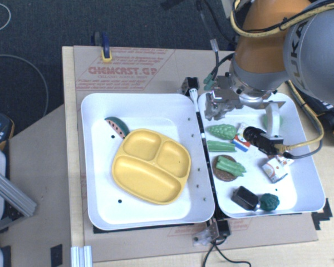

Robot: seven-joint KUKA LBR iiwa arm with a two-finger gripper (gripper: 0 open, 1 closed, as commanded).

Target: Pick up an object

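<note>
Just below my claw (218,107) lies a bumpy green plastic pod (221,130), at the near-left of the right shallow white bin (309,177). My claw hovers above it; I cannot tell its opening. A yellow divided tray (150,164) fills the left white bin (94,149).

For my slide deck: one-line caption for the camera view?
Gripper above right bin of small items; yellow tray in left bin.
</note>
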